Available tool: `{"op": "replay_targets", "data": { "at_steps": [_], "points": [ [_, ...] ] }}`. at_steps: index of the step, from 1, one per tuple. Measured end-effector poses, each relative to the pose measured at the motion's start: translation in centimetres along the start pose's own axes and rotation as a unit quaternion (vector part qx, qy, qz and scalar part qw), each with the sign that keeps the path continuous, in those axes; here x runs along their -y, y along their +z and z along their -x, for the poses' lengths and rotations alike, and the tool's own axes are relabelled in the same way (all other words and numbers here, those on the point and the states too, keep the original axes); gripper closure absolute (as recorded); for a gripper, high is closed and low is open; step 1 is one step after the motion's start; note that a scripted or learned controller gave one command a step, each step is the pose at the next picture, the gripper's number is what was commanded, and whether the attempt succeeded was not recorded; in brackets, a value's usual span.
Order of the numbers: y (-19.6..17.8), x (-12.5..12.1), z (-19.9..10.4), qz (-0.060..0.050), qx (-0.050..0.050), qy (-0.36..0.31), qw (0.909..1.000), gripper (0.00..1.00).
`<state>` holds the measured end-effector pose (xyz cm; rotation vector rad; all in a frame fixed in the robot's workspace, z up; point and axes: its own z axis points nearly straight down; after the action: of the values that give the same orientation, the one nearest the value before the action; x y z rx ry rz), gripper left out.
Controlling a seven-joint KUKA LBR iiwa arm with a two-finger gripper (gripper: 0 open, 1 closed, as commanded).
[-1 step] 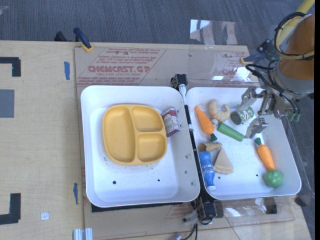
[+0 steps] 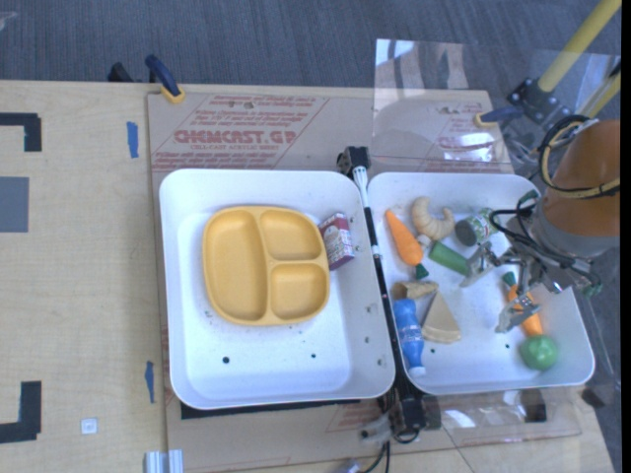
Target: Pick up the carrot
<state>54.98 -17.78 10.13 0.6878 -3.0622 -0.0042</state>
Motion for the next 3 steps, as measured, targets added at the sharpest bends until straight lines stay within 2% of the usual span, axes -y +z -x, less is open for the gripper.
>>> {"op": "replay_targets", "data": {
  "at_steps": [1,2,3],
  "points": [
    [1.2,3.5,-3.0,-0.003,0.007,0.043,0.999,0.0],
    [0.8,2.2,-5.6,-0.008,0.019,0.176,0.9843,0.0],
    [-0.2,2.1,-5.7,-0.008,0.016,0.174,0.9846,1.0]
  ]
}}
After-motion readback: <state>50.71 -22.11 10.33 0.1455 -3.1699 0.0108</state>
